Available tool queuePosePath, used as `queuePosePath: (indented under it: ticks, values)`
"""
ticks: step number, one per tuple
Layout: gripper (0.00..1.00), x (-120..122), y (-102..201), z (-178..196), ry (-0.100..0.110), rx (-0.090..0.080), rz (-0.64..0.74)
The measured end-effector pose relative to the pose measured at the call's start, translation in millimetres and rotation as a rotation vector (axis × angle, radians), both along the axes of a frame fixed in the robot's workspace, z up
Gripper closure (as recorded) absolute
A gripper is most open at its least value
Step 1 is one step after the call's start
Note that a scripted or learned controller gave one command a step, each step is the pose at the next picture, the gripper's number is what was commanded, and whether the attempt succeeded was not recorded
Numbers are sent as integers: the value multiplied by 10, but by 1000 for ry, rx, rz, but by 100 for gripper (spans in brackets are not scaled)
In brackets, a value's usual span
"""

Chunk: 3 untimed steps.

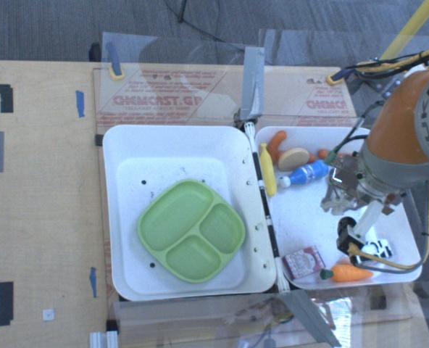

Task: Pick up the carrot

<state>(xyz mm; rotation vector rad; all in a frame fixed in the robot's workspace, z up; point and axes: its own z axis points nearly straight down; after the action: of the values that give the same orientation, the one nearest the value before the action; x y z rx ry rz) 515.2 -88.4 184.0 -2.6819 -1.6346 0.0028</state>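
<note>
The carrot [352,272], orange with a small green top at its left end, lies flat along the near wall of the right bin [406,227]. My gripper [335,196] hangs over the middle of that bin, farther back than the carrot and a little to its left, well apart from it. Nothing shows between its tips. The grey wrist and orange band rise up to the right.
A pink packet [303,262] lies just left of the carrot. At the back of the right bin are a blue bottle [309,172], a tan bun [294,158], an orange-red sausage shape [276,145] and a yellow banana [267,171]. The left bin [127,151] holds a green divided plate [191,230].
</note>
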Motion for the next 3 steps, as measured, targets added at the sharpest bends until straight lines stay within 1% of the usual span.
queuePosePath:
  ticks: [1, 2, 3]
  values:
    - [100, -338, -351, -958, -9, 1, 118]
    - [100, -341, -361, -867, -9, 1, 113]
    - [0, -323, -353, -855, -13, 0, 116]
